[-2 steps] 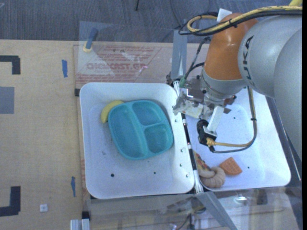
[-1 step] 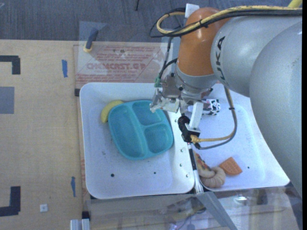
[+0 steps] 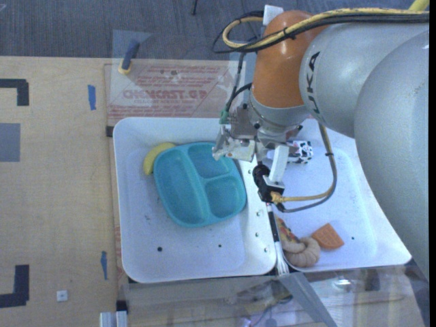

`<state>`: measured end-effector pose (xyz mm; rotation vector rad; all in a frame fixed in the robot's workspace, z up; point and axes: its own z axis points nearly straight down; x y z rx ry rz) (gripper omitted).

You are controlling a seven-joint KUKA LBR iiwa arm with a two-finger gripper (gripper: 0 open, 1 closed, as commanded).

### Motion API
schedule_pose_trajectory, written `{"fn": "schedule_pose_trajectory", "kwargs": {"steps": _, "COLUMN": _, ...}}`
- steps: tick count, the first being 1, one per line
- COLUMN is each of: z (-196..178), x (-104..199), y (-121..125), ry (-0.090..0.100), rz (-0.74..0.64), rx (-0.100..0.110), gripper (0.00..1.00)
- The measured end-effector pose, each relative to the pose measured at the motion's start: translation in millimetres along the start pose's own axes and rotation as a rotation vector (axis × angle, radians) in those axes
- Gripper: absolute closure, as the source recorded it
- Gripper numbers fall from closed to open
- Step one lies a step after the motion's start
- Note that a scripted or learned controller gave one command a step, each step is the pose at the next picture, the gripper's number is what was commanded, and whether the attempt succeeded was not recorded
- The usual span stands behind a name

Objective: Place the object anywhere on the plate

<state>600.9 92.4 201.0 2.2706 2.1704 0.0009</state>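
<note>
Now, as we read it:
Plate: teal divided plate [image 3: 199, 184] in left bin [image 3: 136, 244], centre frame.
Gripper: gripper [image 3: 235, 148] above the plate's upper-right rim.
Jaws: we cannot tell, wrist hides them.
Object: unclear to us which; candidates orange piece [image 3: 329, 237] and beige piece [image 3: 304, 253], lower right of gripper.

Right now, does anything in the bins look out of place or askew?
Yes: the teal plate sits askew in the left bin, and a yellow object lies half hidden under its upper-left edge instead of on it.
</note>
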Motion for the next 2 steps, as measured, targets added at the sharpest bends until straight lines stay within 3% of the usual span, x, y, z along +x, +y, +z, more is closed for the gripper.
{"fn": "schedule_pose_trajectory", "kwargs": {"steps": 1, "z": -9.6, "x": -2.0, "y": 1.1, "ry": 0.0, "rz": 0.004, "rx": -0.001, "gripper": 1.0}}
{"fn": "schedule_pose_trajectory", "kwargs": {"steps": 2, "z": -9.7, "x": -2.1, "y": 1.1, "ry": 0.0, "rz": 0.005, "rx": -0.001, "gripper": 0.0}}
